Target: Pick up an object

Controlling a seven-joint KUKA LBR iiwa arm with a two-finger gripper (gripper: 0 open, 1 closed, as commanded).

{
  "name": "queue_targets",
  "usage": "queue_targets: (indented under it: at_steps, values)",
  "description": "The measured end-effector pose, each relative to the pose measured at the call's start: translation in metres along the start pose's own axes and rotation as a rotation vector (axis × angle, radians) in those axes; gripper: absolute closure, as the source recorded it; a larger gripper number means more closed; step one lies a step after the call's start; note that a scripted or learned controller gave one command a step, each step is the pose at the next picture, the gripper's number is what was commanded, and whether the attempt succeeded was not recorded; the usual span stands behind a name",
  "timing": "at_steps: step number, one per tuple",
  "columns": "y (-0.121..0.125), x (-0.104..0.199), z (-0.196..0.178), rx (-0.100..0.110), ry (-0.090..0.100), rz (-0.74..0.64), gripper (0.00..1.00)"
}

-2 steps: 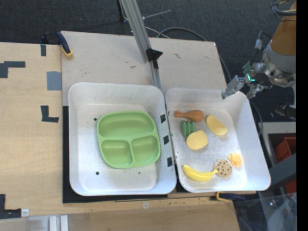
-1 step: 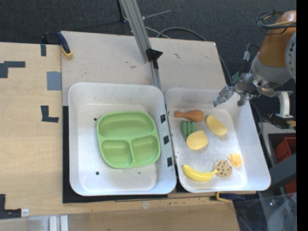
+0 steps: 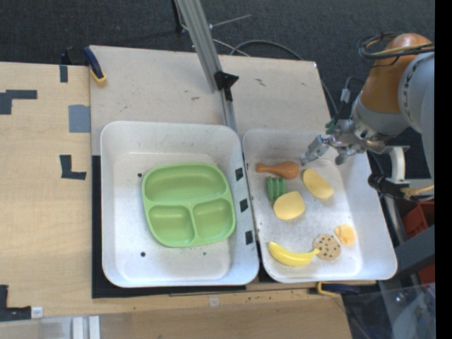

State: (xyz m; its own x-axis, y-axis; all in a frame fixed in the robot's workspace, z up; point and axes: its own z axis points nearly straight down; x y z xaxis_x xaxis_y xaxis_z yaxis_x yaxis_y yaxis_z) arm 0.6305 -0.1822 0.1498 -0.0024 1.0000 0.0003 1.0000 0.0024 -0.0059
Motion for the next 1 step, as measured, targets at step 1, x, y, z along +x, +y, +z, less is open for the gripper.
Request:
queue_targets:
  at_steps: [1]
  values:
    - [-0.0005,0.011,0.0446,-0.012,0.003,0.0,0.0]
